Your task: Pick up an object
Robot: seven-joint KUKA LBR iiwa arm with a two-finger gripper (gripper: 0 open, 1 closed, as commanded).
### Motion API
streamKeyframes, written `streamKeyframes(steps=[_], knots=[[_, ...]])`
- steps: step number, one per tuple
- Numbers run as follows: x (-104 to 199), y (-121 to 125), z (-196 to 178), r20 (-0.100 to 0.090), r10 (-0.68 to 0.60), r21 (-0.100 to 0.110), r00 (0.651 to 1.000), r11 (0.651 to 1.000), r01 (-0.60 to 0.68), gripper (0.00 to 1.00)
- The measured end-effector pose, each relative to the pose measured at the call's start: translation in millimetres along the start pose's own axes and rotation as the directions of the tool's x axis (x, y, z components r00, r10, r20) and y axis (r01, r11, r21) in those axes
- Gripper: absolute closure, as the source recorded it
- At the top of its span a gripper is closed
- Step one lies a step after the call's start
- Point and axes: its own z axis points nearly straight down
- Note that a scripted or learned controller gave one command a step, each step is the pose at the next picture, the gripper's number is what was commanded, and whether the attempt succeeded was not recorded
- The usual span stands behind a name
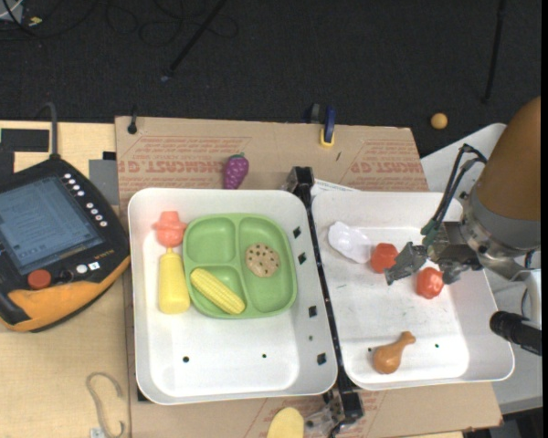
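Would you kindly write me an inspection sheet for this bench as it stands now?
Surface: two white bins side by side, left bin and right bin, on cardboard.
Job's things: right bin holds two red pieces, a white piece and a toy drumstick. Left bin holds a green tray with corn and a cookie; a yellow bottle beside it.
Clutter: purple toy behind the bins.
Gripper: gripper low between the red pieces, grasping nothing visible.
Cables: black cables on the dark floor.
Surroundings: teach pendant left.

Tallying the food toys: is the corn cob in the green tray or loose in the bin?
In the tray: the corn cob lies across the green tray's lower-left compartment.
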Motion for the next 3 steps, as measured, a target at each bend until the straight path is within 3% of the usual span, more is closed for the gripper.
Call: streamKeyframes(steps=[1,3], knots=[[0,2,-5,0.001,-0.002,-0.01,1.0,1.0,0.002,0.0],[0,1,100,0.0,-0.001,-0.003,1.0,1.0,0.001,0.0]])
